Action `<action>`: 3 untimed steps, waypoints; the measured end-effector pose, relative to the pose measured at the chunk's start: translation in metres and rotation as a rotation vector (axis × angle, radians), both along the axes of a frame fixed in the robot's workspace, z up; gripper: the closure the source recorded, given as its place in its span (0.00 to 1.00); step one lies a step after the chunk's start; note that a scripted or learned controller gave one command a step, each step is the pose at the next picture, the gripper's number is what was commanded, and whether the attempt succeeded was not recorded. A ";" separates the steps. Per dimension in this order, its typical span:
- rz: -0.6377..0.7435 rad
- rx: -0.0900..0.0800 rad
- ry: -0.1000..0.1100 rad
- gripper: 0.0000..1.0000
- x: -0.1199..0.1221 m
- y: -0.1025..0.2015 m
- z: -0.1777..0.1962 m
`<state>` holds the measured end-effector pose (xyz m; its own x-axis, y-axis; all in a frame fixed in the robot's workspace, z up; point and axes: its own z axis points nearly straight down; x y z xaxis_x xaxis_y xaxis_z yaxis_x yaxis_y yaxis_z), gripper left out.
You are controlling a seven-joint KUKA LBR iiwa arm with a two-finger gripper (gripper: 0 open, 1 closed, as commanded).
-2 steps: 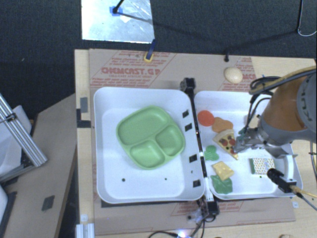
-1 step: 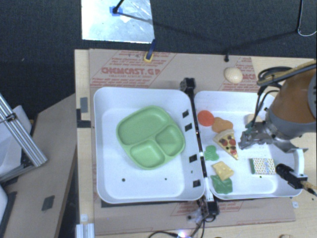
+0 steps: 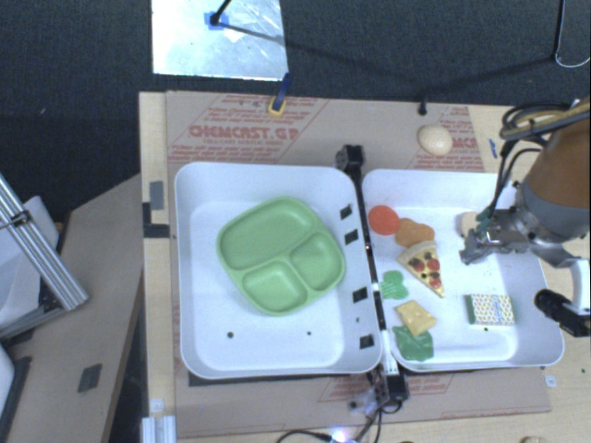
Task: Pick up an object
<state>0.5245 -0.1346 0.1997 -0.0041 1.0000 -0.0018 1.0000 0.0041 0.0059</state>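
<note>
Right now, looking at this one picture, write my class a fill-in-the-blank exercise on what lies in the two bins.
1. The green divided plate lies in the ____ bin of the view.
2. The pizza slice lies in the bin on the view's ____.
3. The gripper hangs over the ____ bin.
4. The small egg-like object rests ____ both bins, on the cardboard.

Missing words: left; right; right; outside

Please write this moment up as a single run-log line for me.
pincer: over right shallow white bin, nothing seen held | nearest: small green-patterned box, toy pizza slice | green divided plastic plate: left bin
</note>
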 end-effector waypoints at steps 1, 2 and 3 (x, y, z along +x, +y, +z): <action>0.000 0.001 0.001 1.00 0.002 0.000 0.026; 0.005 0.003 0.003 1.00 0.006 0.055 0.018; 0.006 0.003 0.004 1.00 0.007 0.100 0.024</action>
<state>0.5318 -0.0344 0.2240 -0.0103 0.9999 0.0015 0.9999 0.0103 0.0023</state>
